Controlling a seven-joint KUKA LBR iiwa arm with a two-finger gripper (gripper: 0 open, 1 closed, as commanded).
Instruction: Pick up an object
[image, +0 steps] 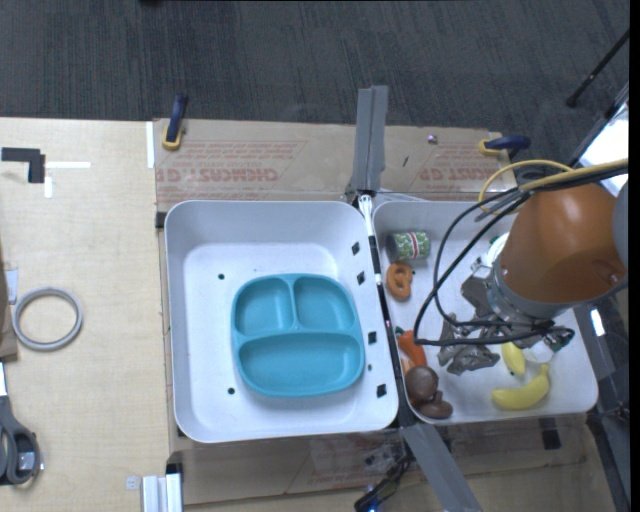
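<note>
A: What does the camera view give — where do things lie?

B: Two white bins. The left bin (190, 330) bears a blue divided tray (297, 336) at its centre. The right bin (575, 395) holds the loose items: a green can (410, 244) at twelve o'clock, an orange ring-shaped piece (400, 281) just below it, a carrot (412, 349) and brown pieces (424, 389) at eight, a banana (521, 394) at five.

A: Why is the arm there?

B: My guess — it reaches for a pick among them. The gripper (478, 352) sits low mid-bin, beside the banana.

A: Fingers?

B: Cannot tell; dark linkage and cables blur them, nothing visibly pinched.
</note>
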